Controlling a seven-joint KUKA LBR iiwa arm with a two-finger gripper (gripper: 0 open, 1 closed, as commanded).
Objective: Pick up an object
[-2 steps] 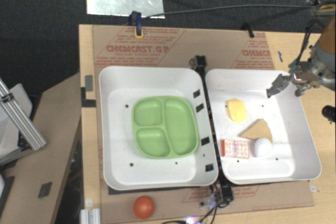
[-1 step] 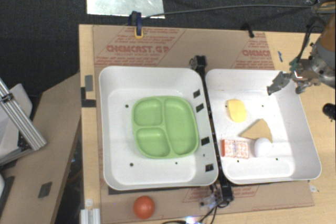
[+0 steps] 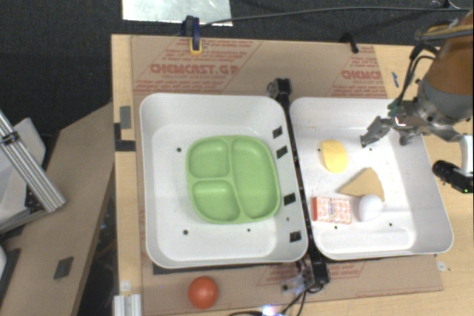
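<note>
Four objects lie untouched in the right bin (image 3: 426, 229) — a yellow piece (image 3: 334, 156), tan wedge (image 3: 363, 183), red carton (image 3: 332, 209) and white ball (image 3: 369, 207). Nothing is lifted yet; the pincer (image 3: 379, 131) hangs open and empty above the bin's far side — descent and grasp remain.

Yellow block (image 3: 334, 156), tan wedge (image 3: 363, 183), red-white box (image 3: 332, 209), perhaps white ball (image 3: 369, 207).

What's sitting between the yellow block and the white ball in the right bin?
In the camera view, a tan wedge lies between the yellow block and the white ball, touching the ball.
</note>
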